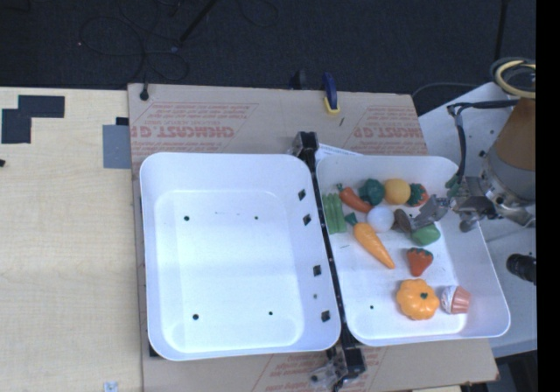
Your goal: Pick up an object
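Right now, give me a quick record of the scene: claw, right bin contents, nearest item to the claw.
claw: low in the right bin's upper right part, fingers unclear
right bin: holds carrot, pumpkin, strawberry, yellow fruit, white egg and other toy foods
nearest item: green piece, just below the claw
arm: enters from the right

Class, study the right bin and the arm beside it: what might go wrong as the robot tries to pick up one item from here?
1. The toy foods crowd the bin's upper part: the small carrot, dark green piece and yellow fruit touch, so the hand may nudge neighbours or lift two.
2. The pumpkin sits near the right bin's low front wall; a push may tip it out.
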Robot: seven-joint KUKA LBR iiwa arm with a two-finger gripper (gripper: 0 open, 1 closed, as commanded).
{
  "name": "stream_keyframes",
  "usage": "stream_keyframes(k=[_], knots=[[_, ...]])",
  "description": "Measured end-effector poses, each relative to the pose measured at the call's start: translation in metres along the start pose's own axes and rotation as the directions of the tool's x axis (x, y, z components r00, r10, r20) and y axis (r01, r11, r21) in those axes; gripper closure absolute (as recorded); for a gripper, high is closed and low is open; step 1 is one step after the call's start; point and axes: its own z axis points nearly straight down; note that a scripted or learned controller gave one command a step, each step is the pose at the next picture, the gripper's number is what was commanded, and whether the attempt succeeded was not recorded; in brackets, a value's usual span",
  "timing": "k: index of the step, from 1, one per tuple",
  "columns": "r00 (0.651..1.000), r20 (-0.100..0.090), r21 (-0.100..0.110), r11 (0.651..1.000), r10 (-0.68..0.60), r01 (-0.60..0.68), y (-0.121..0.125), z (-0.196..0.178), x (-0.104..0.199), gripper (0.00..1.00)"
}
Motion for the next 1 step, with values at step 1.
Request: stream_keyframes(k=[1], knots=[[1.0,0.0,-0.002,1.0,-0.002,0.002,0.0503,0.0724,0.0838,0.0]])
